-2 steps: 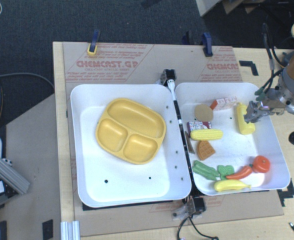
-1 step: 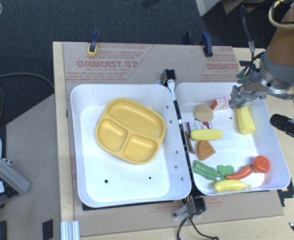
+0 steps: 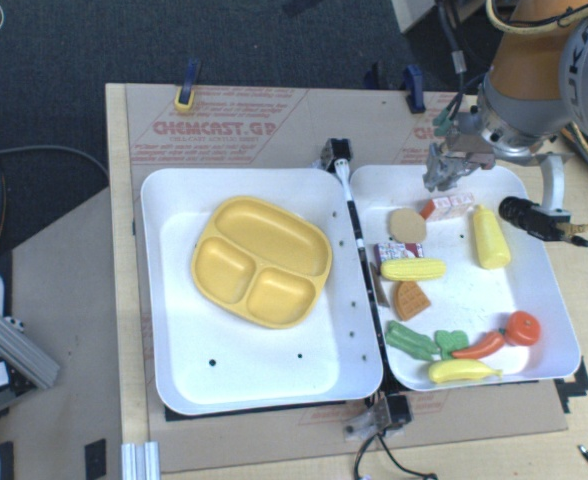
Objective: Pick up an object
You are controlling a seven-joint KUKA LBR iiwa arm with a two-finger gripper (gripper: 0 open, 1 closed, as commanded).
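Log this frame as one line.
phase: approach | claw: over right bin's far edge, nothing held | nearest: red-white packet | yellow tray: left bin

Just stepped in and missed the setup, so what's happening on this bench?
A robot arm reaches in from the right, its gripper over the far end of the right bin, near a small red-and-white packet. Nothing is seen held. That bin holds toy food, including a corn cob and tomato. The left bin holds a yellow divided tray.
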